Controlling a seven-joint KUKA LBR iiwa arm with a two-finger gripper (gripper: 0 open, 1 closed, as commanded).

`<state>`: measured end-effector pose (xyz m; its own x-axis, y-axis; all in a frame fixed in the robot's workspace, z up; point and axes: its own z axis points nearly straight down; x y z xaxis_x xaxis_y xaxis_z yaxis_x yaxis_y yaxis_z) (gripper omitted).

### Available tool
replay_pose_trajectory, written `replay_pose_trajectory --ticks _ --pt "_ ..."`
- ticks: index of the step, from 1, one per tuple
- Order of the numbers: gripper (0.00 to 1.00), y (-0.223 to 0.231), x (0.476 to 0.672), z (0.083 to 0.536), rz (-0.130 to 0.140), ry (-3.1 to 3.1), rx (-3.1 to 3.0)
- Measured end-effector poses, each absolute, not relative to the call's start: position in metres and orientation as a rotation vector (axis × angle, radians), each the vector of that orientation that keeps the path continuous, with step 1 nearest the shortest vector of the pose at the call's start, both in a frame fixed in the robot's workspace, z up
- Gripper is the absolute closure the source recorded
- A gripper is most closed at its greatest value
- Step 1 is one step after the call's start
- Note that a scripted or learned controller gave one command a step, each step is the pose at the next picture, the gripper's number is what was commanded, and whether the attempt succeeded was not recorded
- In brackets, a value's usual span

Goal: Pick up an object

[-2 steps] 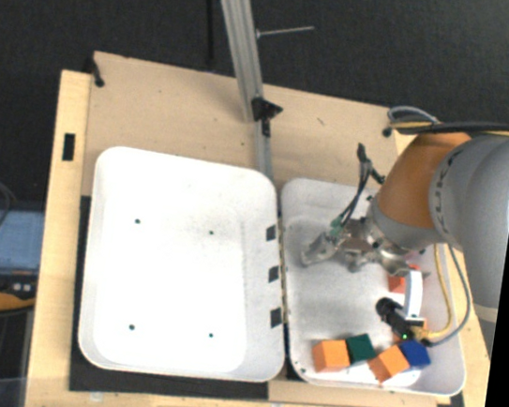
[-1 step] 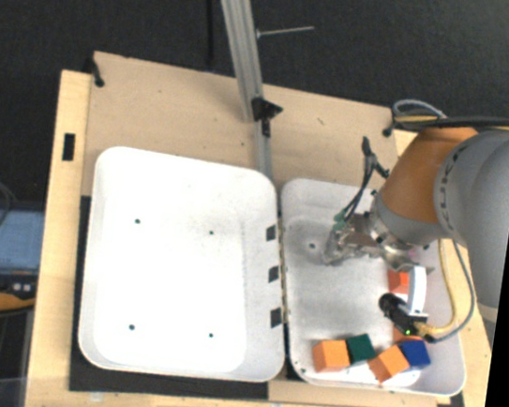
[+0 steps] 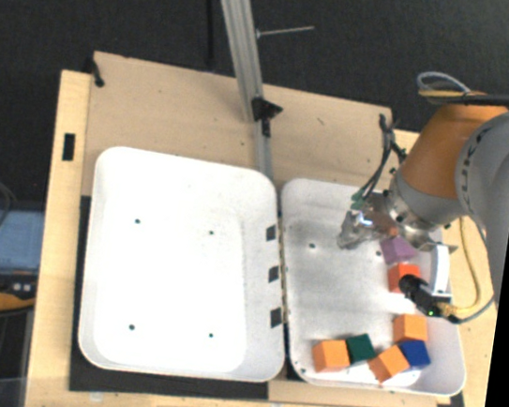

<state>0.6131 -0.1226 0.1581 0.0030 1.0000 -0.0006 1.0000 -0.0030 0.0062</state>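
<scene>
The arm (image 3: 452, 151) is cut off at the right edge; the gripper (image 3: 357, 230) is seen low over the upper part of the right bin (image 3: 318, 283), and its state cannot be told. Just right of it a pale purple block (image 3: 393, 247) and a red-orange block (image 3: 405, 273) are partly hidden by the wrist. Well below it, along the bin's lower wall, three orange blocks (image 3: 331, 354), one green block (image 3: 362, 348) and one blue block (image 3: 413, 352) are clustered. The left bin (image 3: 179, 262) is seen beside it.
</scene>
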Motion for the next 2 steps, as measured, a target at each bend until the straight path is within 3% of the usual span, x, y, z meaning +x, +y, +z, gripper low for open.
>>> replay_pose_trajectory --ticks 1,2 --pt "1.00 -0.127 0.609 0.221 0.007 2.217 2.218" --pt "1.00 -0.128 0.610 0.256 0.006 2.222 2.215"
